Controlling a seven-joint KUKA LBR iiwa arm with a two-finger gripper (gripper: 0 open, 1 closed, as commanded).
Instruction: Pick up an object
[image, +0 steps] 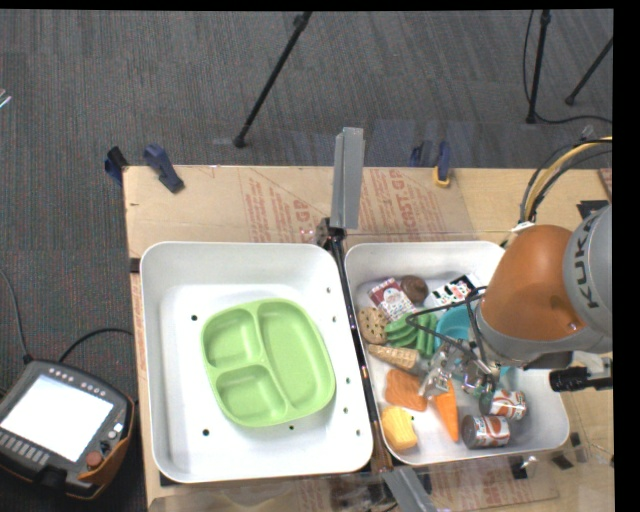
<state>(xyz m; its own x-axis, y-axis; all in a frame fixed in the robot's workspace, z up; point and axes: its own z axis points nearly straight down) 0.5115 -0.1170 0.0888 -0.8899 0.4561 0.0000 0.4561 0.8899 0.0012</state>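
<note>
left bin (160, 300): smooth white plastic, faint sheen
divided plate (268, 360): light green plastic, smooth, matt
bench top (250, 200): brown printed cardboard, dull
cans (485, 431), near right: shiny metal ends, paper-like labels
arm's orange band (530, 290): glossy, smooth
carrot (447, 412): orange plastic look

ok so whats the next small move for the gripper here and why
Probably a short descent. The gripper sits over the clutter in the right bin, above the carrot and beside the cans, with nothing visibly between its fingers.
</note>
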